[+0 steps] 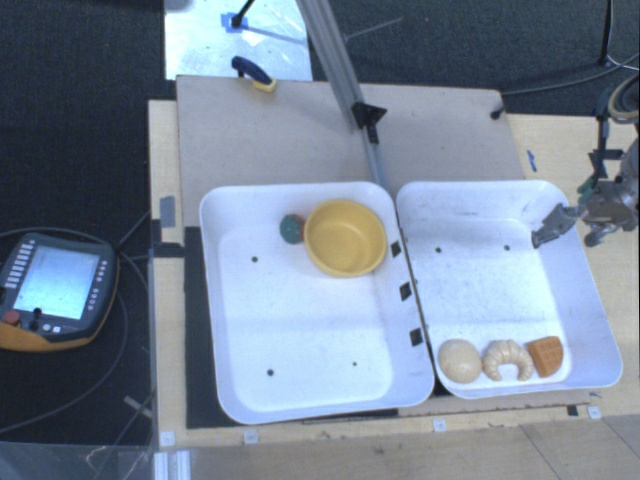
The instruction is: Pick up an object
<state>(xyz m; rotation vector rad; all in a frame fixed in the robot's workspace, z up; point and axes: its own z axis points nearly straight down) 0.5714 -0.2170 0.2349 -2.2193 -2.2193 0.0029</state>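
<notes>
A bun (460, 360), a croissant (508, 359) and an orange block (546, 355) lie in a row along the near edge of the right bin (480, 238). A yellow bowl (345, 237) with a green ball (291, 229) touching it sits in the left bin (300, 358). The gripper (560, 223) hangs over the right bin's far right edge, well apart from the row, holding nothing; whether it is spread I cannot tell.

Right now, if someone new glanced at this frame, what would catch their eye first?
Probably the yellow bowl near the top of the left bin, with a small dark green ball touching its left side. Next, three pale bakery-like items lined up along the near edge of the right bin. The tool hangs over that bin's far right rim, apart from all of them.
</notes>
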